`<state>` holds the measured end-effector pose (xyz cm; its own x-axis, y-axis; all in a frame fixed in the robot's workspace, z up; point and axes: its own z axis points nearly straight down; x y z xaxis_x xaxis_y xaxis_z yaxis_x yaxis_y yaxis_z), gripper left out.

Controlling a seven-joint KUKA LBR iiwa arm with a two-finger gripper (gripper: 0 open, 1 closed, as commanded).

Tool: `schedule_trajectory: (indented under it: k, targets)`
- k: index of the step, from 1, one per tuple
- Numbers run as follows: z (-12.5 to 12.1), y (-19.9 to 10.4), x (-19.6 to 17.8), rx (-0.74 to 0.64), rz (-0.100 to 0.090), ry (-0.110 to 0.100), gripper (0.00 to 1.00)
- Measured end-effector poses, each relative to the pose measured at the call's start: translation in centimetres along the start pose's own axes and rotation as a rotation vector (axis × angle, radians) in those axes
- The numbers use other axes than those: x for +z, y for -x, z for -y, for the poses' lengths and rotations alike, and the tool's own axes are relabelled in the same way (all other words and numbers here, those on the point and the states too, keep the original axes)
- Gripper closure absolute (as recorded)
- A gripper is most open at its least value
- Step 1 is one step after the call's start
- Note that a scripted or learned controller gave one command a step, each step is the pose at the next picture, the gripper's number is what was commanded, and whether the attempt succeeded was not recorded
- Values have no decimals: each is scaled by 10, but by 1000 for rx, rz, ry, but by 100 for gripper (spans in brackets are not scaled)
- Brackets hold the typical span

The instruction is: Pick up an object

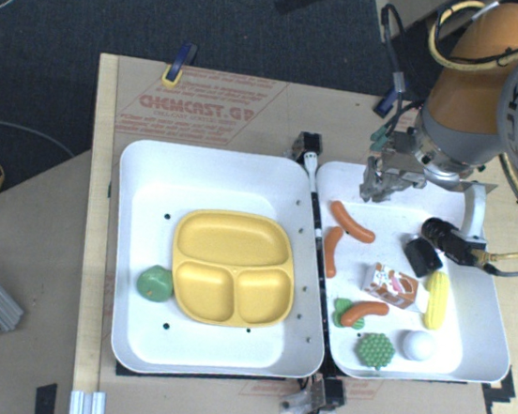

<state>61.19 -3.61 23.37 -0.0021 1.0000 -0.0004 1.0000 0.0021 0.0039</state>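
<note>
My gripper [376,190] hangs over the back left corner of the right bin [485,321], just above and behind an orange sausage [352,221]. A second orange sausage [331,251] lies by the bin's left wall. Further forward are a red and white packet [393,283], a yellow corn cob [435,298], an orange carrot with a green end [362,311], a green knobbly piece [375,349] and a white ball [419,345]. I see nothing held in the gripper.
The left bin [147,196] holds a yellow divided plate [232,266] and a green ball [155,282] beside its left edge. A black clip [307,146] sits at the back where the two bins meet.
</note>
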Motion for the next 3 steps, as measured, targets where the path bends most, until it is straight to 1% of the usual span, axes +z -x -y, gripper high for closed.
schedule_trajectory:
  k: [1, 2, 3]
  targets:
    - [-1, 4, 17, 3, 0, -8, 100]
    - [2, 10, 14, 3, 0, -6, 100]
    - [6, 0, 19, 2, -1, -7, 100]
